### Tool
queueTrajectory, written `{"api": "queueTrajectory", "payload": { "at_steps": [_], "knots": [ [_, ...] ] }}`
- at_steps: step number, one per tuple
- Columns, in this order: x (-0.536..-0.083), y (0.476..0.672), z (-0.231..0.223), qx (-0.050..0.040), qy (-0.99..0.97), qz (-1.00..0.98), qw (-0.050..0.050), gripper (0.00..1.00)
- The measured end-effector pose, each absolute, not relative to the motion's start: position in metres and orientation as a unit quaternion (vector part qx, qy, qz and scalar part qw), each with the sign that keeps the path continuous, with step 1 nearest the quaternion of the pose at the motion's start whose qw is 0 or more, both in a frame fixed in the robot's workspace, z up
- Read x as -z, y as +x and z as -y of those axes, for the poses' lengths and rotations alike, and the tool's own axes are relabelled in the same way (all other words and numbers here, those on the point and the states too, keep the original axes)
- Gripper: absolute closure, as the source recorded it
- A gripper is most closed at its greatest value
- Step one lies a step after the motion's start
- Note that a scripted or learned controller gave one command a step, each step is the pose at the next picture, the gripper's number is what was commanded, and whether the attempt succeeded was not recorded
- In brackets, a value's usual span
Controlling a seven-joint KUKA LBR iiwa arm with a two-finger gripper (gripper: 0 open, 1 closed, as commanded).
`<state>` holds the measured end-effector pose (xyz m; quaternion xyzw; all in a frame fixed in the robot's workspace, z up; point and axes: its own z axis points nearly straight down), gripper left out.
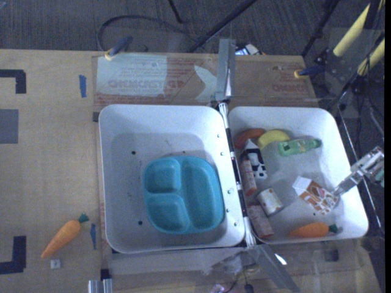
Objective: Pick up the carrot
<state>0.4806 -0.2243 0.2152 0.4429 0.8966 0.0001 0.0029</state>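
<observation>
**Gripper at right bin's edge, carrots lying apart from it**

Gripper [338, 191] comes in from the right, tip over the right bin [342, 140] near its right wall, just above a white/orange carton [316, 197]. Open or closed: can't tell, too small and blurred.

Carrot [313, 230] w/ dark green top lies at the bin's front edge, just below the carton, apart from the gripper. Rest of that bin: small can [269, 201] mid-bin, green bottle [298, 146] and yellow item [273, 138] near the back, red-orange item [248, 137] beside them, black/white pack [255, 163] and a long tube [249, 182] along the left wall.

Left bin [122, 127] holds a blue 3-compartment tray [182, 194].

Second carrot [62, 237] lies on the surface [43, 163], well left of both bins, tilted, green end up-right. Surface is light wood w/ black tape marks [13, 81], blue tape bits [82, 85], cardboard sheet [275, 78] behind the bins.

Room beyond: dark carpet floor [73, 11], black tripod legs [232, 8], cable loop [131, 26], yellow padded bars [357, 23] top right.
</observation>
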Motion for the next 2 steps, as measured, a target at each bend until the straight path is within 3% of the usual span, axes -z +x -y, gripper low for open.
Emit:
{"api": "queueTrajectory", "payload": {
  "at_steps": [2],
  "knots": [
    [-0.17, 0.48, 0.223, -0.0005, 0.196, -0.981, 0.001, 0.0]
  ]
}}
